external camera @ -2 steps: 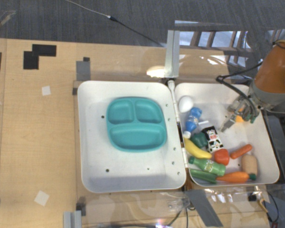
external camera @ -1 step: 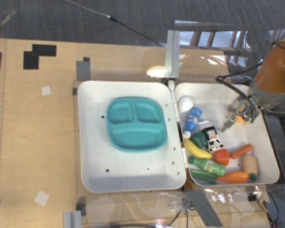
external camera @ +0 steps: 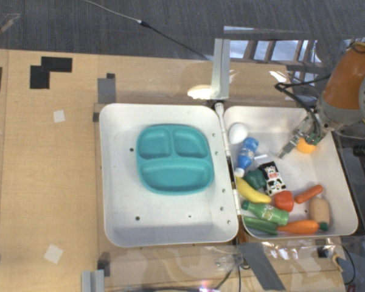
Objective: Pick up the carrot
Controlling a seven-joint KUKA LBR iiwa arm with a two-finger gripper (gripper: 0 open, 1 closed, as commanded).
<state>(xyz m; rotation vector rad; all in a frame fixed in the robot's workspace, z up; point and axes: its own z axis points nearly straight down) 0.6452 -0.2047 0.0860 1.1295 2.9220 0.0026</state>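
surface: pale wooden table (external camera: 42, 181) with black markers at its far left, carrying two shallow white bins side by side; dark carpet lies beyond it.
left bin: white tray (external camera: 118, 224) holding a teal plastic divided plate (external camera: 173, 159), nothing else in it.
right bin: white tray (external camera: 340, 190) crowded along its left and near sides with toy food.
task thing: long orange plastic carrot (external camera: 301, 227), lying flat near the right bin's near edge, just beside a green bottle-shaped toy (external camera: 266, 213) and a tan rounded block (external camera: 320, 210).
carrot axis: runs roughly left to right across the view, with a slight tilt.
possible mix-up: a shorter orange-red sausage-like piece (external camera: 309, 193) lies above it at a slant, beside a red tomato-like toy (external camera: 283, 201); i judge the lower, longer one to be the carrot.
gripper: two-finger gripper (external camera: 304, 140) at the far right part of the right bin, right by a small yellow-orange toy (external camera: 305, 145).
fingers: cannot tell whether they are apart or together; the wrist and that yellow toy blur into them.
key relation: carrot lies toward the near edge from the fingers, well apart, with the sausage piece in between.
hard to see: the carrot's left end, where it meets the green bottle-shaped toy and possibly its own green top.
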